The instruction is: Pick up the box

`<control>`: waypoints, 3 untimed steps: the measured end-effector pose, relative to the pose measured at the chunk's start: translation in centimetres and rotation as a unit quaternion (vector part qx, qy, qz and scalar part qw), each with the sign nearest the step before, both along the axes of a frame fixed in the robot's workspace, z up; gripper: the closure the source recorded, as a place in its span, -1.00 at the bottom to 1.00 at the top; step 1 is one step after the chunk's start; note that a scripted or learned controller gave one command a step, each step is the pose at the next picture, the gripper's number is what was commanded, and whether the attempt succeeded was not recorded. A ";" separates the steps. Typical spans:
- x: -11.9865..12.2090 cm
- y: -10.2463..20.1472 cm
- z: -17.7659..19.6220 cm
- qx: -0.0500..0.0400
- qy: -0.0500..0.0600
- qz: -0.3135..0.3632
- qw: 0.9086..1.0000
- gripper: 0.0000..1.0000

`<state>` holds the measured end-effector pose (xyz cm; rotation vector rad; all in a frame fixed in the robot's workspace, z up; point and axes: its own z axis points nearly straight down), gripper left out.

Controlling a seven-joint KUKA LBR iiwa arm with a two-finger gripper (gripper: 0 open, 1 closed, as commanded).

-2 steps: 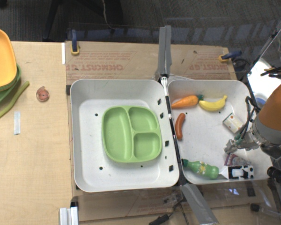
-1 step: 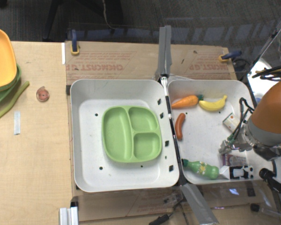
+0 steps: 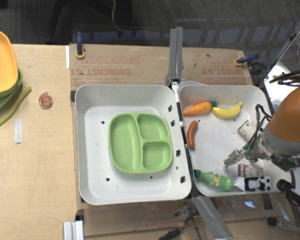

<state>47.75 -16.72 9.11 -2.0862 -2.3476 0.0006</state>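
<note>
I see the gripper (image 3: 240,158) low over the right bin (image 3: 217,134), its fingers spread open with nothing between them. The box (image 3: 251,171) lies flat on the bin floor just beside it, near the front wall. A green bottle (image 3: 215,179) lies to the box's left. A green tray (image 3: 140,143) sits in the left bin (image 3: 90,134).

The plate (image 3: 140,143) was pale green, the bins (image 3: 90,149) white, the carrot (image 3: 197,109) orange, the banana (image 3: 227,110) yellow, the sausage (image 3: 191,134) red-orange, the bottle (image 3: 215,179) green.
</note>
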 end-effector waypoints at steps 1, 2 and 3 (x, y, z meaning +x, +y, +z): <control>0.2 -4.8 0.0 0.005 0.001 -0.056 0.998 -1.00; 0.0 -2.9 0.0 0.000 0.000 0.126 0.992 -1.00; 0.1 -2.9 0.9 0.000 -0.001 0.125 0.992 1.00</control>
